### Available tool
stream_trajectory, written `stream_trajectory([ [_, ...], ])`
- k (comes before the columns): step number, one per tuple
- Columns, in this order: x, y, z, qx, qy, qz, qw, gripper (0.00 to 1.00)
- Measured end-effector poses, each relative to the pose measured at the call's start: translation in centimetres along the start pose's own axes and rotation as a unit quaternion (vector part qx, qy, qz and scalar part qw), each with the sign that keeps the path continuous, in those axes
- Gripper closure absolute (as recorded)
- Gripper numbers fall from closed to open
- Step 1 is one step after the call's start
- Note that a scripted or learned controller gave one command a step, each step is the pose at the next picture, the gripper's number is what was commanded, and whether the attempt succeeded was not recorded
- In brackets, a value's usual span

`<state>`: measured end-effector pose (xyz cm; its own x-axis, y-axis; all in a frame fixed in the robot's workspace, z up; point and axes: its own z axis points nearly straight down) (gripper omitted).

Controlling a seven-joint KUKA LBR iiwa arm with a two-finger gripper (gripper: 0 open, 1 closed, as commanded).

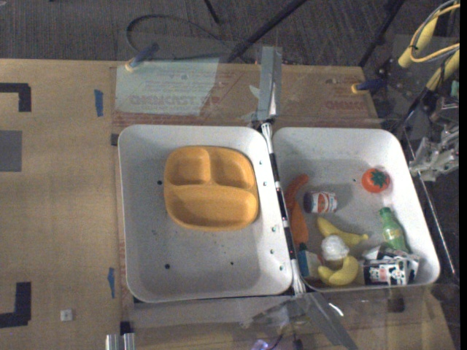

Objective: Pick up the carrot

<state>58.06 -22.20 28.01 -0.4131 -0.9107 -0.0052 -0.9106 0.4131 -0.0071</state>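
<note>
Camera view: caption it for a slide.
Long orange carrot lies at the left wall of the right white bin; orange divided plate sits in the left bin.

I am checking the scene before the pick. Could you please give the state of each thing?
carrot: lying along right bin's left wall
plate: flat in left bin
can: on its side
bottle: lying down
tomato: resting alone
bananas: lying near the front
carton: tipped over in the corner
</note>
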Motion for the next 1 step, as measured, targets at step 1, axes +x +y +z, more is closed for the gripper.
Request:
stream_trajectory([
  [1, -3.57, -7.95, 1.67, 0.000, -0.001, -0.147, 0.9891, 1.00],
])
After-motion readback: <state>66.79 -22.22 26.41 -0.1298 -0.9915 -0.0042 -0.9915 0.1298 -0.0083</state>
